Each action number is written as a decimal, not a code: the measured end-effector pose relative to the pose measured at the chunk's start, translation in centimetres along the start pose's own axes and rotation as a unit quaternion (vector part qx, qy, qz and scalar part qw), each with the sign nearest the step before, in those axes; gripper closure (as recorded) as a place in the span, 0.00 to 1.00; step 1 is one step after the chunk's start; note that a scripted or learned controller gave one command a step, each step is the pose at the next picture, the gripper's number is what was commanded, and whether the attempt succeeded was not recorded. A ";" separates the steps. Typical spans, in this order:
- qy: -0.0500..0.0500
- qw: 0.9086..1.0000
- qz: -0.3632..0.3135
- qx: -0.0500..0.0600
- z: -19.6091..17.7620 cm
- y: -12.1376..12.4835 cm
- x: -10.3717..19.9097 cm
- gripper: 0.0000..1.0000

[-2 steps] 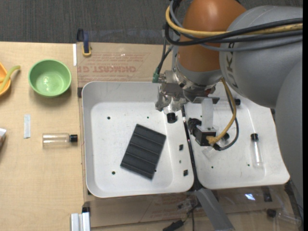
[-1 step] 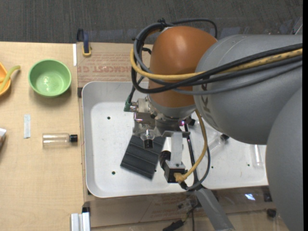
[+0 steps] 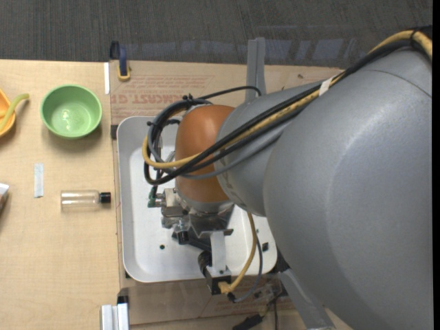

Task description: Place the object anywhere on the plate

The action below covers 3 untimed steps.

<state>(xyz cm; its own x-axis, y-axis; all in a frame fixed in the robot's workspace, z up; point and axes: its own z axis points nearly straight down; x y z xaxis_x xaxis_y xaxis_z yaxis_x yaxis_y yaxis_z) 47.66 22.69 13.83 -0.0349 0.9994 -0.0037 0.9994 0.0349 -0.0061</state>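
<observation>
One white bin (image 3: 134, 239) on tan bench (image 3: 69, 267), dark carpet (image 3: 206, 12) beyond, arm (image 3: 344, 184) overhead, grip cannot be told

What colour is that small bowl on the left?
The bowl is light green, clearest in the camera view.

dark grey carpet floor (image 3: 206, 12) up top — pale wooden bench (image 3: 62, 267) below

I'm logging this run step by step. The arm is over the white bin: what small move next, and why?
Probably a short lift of the pincer over the white bin. It appears low above the bin's floor, and the arm covers most of the bin, so what lies beneath cannot be judged; rising would uncover it.
</observation>
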 end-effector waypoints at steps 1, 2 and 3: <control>0.000 0.986 0.165 -0.001 -26.5 -0.1 -2.1 1.00; 0.000 0.987 0.158 0.000 -12.0 -0.1 -1.6 1.00; 0.000 0.991 0.133 0.001 2.3 0.0 0.0 1.00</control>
<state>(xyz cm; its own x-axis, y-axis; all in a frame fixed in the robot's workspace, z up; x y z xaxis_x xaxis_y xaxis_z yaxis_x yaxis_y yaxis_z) 47.63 22.66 11.53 0.2300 0.9732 -0.0058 0.9732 -0.2301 -0.0060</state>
